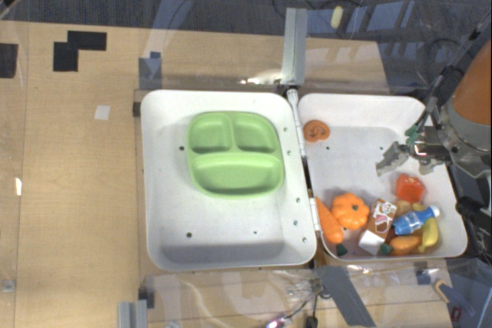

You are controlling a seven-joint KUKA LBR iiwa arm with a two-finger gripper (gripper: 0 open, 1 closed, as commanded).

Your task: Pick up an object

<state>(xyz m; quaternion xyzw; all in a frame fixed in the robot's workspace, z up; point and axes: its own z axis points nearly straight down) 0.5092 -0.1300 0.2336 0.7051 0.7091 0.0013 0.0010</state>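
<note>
Two shallow white plastic bins with rounded corners sit side by side in the middle of the frame on a pale wooden bench. The left bin (165, 188) holds one thing: a light green plate (233, 152), smooth and matte, with rounded corners and three compartments, two small ones at the top and one long one below.

The right bin (354, 154) holds a heap of toy food crowded into its lower right part, plus one piece apart from it. That single piece is a round orange cookie-like disc (316, 131) lying near the bin's upper left corner. In the heap I count one ribbed orange pumpkin (350, 211), one orange carrot (328, 224) slanting along the bin's left wall just beside the pumpkin, one red, glossy pepper-like piece (410, 187) at the top of the heap, one small brown and white carton (382, 215), one blue bottle (411, 221) with a white cap, one yellow banana (430, 234) at the lower right, one white block (371, 242) and one orange-brown bread-like piece (405, 245) at the bottom edge.

The arm comes in from the right edge, its orange band showing at the frame's right. The gripper (400, 154) hangs over the right bin's upper right area, just above the red piece in the frame. One grey metal finger (389, 158) juts left and downward; how far the gripper is spread I cannot tell, and nothing is seen between its fingers
</note>
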